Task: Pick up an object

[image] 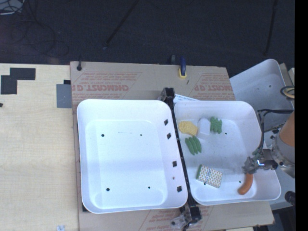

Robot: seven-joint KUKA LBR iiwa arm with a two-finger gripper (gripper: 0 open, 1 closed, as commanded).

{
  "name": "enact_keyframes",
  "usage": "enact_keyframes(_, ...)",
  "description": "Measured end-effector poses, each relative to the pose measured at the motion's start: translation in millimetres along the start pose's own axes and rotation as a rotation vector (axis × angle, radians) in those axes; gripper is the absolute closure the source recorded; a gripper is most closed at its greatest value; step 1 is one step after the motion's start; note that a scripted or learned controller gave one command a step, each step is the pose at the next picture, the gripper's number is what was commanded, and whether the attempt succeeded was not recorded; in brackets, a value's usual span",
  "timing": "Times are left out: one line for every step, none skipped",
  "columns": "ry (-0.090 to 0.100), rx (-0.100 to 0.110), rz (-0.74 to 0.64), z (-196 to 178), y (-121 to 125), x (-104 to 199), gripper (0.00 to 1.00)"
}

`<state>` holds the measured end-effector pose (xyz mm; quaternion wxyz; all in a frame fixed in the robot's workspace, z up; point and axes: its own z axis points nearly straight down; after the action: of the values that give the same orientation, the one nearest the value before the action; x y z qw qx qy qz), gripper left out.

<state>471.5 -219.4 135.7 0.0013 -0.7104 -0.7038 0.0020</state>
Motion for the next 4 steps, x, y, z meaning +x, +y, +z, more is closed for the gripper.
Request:
enact_keyframes(-0.004, -0.020, -0.012, -153.1, 5.9, 18.5, 1.00)
enact_keyframes(0.002, -0.015, -0.019, -254.2, 8.4, 104.5, 1.00)
enact_keyframes(0.003, -0.012, -0.019, -338.1, 1.8, 186.4, 1.00)
enact_keyframes(0.002, -0.010, -0.017, -406.2, 0.4, 246.4, 1.00)
